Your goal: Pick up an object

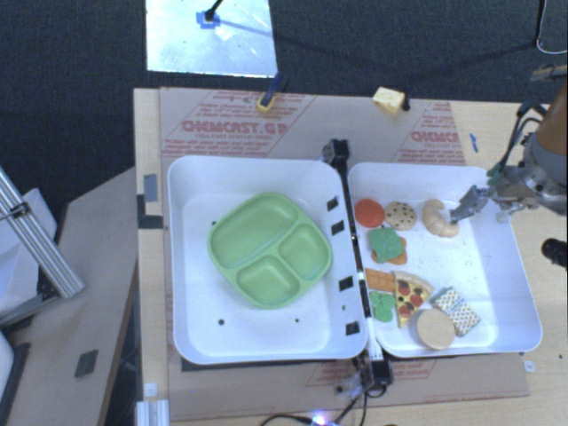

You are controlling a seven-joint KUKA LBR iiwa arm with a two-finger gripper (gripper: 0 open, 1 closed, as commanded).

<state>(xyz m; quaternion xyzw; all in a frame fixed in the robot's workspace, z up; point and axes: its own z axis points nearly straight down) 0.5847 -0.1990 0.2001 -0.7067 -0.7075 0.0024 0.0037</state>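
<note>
A: Nearest edge of the right bin (519, 278): a round tan disc (435, 328) touching a patterned wrapped piece (458, 310), then a pizza slice (410, 294) beside a small green piece (382, 305).

B: Mid-bin?

A: A green leafy piece (387, 243) lying on something orange. Behind it, in a row: red disc (369, 212), chocolate-chip cookie (400, 215), pale croissant (437, 217).

B: And the arm?

A: The gripper (465, 207) sits just beside the croissant's right end, reaching in from the right. Too small and blurred to tell whether the jaws are apart or together. Nothing visibly sits between them, so no hold is claimed.

B: Left bin (186, 238)?

A: It holds a green divided plate (269, 249), well apart from the arm. Beyond the bins, a yellow block (389, 99) on the board.

B: Risks?

A: The croissant looks like the target. It is curved and probably smooth; a close at its tip could squirt it sideways into the cookie. A descent off-centre would likely push it along the floor rather than straddle it. It lies near the far wall too, so a nudge may pin it there.
</note>
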